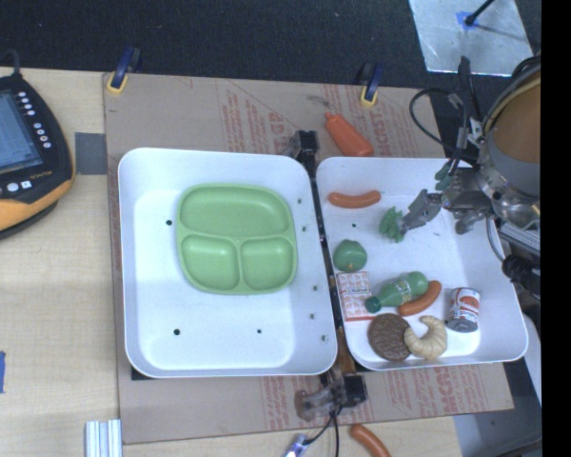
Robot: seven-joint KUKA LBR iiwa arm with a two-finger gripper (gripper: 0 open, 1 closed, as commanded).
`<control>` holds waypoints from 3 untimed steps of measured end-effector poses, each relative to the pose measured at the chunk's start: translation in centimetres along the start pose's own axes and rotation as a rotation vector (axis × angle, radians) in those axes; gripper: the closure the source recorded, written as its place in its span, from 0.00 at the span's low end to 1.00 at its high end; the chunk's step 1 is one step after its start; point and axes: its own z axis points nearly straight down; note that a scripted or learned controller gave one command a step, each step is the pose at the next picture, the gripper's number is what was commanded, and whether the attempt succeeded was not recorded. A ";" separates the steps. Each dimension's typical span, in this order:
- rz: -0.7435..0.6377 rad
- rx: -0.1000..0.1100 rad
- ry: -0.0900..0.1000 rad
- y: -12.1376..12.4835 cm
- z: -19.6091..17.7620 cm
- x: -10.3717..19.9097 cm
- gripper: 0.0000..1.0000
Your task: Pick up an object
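Observation:
The right bin [476, 255] holds several items. Among them are a red sausage [354, 198], a small green broccoli piece [391, 223], a round green fruit [349, 254], a green bottle [398, 291], an orange sausage [421, 299], a small can [463, 309], a brown cookie [389, 336] and a croissant [426, 338]. My gripper [444, 212] hovers over the bin's upper right part. It is open, with nothing between its fingers. Its left finger [422, 208] is just right of the broccoli piece.
A green divided plate [237, 238] lies in the left bin [152, 284]. An orange carrot [347, 135] lies behind the bins and another sausage [371, 439] in front. A pink packet [352, 287] lies by the bottle. A control pendant [14, 155] sits far left.

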 end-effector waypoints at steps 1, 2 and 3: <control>-0.001 0.004 -0.002 9.5 11.1 -1.1 0.00; 0.000 0.001 -0.002 9.2 16.3 -4.2 0.00; -0.003 0.000 -0.003 9.3 15.2 -4.3 1.00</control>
